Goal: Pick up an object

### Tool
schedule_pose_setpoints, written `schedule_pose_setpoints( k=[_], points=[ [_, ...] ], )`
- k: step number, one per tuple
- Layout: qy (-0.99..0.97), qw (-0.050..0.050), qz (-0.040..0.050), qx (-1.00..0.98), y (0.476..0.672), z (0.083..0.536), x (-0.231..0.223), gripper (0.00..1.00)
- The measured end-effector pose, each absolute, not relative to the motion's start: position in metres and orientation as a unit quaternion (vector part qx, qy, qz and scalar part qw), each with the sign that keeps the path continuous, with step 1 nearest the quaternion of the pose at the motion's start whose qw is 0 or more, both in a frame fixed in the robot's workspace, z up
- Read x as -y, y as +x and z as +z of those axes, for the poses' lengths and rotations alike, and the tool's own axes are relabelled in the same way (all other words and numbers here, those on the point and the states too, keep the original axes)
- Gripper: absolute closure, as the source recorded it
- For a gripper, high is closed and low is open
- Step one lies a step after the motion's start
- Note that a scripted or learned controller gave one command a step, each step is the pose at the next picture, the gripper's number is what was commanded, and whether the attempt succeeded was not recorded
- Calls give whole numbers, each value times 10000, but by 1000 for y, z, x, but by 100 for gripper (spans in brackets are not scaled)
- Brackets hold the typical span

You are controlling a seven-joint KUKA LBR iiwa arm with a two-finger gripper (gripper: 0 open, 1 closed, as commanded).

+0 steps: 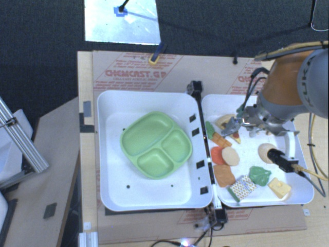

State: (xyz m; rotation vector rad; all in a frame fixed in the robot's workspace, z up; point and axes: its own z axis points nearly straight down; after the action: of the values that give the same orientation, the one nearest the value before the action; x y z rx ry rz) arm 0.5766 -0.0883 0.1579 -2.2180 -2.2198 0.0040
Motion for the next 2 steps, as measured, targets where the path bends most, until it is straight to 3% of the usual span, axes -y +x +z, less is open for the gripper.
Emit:
schedule_pose_setpoints(
  k=[1,2],
  points=[
    [-7070,17,11,7072,566,106,91,0],
    [-7070,-8,-9,7072,567,85,91,0]
  ],
)
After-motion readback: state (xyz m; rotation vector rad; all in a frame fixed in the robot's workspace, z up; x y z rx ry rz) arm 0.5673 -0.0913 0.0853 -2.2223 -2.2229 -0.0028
